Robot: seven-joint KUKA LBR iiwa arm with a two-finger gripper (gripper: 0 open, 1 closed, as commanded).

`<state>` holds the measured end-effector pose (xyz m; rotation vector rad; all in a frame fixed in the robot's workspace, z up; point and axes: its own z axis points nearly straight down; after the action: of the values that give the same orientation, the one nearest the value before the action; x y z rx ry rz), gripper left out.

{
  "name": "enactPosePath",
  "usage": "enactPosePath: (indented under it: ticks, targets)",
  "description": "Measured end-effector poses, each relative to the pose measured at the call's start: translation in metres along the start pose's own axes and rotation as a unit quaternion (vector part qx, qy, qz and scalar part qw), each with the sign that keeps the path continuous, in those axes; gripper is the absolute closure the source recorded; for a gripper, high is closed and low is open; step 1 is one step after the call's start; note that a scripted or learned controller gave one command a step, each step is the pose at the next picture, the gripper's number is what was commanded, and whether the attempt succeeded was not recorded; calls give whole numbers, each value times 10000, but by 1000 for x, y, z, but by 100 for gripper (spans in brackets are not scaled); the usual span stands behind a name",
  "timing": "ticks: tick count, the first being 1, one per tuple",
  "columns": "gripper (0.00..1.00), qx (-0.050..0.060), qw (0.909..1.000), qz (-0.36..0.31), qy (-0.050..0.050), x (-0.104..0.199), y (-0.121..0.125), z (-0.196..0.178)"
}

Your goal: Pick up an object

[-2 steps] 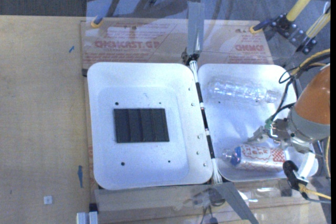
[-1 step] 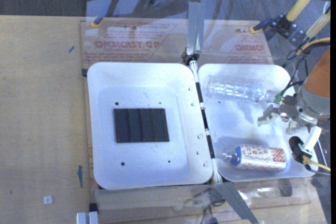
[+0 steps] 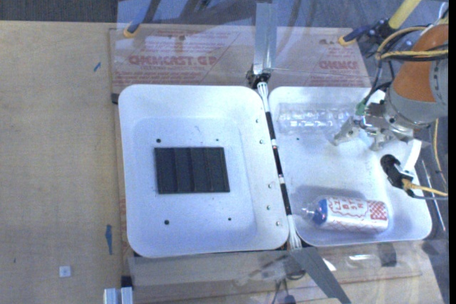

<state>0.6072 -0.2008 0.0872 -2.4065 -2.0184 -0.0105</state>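
Nearest the camera, a white squeeze tube with a red pattern and a blue cap [image 3: 348, 213] lies on its side along the near wall of the right-hand shallow white bin [image 3: 420, 224], cap pointing toward the left-hand shallow white bin [image 3: 192, 107]. A flat dark grey ribbed rectangular pad [image 3: 192, 169] lies in the middle of that left bin, well apart from everything else. Farther back in the right bin, a clear crumpled plastic bottle [image 3: 313, 117] lies on its side near the far wall. Just beside its right end, the grey arm with an orange band [image 3: 417, 85] reaches in, and its end effector [image 3: 356, 130] sits low, fingers spread open and holding nothing. Beyond both bins, clear plastic sheets [image 3: 185, 32] stand at the back of the tan wooden surface [image 3: 57, 153].
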Motion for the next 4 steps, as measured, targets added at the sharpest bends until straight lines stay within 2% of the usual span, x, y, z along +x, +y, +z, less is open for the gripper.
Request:
enactPosePath:
  ticks: [1, 2, 3, 4]
  targets:
    - [0, 85, 9985, -537, -44, 2, 14, 1]
    - [0, 28, 9863, -1647, -20, 16, -78, -57]
    - [0, -11, 9902, -1398, -26, 81, -123, -2]
    - [0, 13, 9875, -1579, -31, 36, -66, -47]
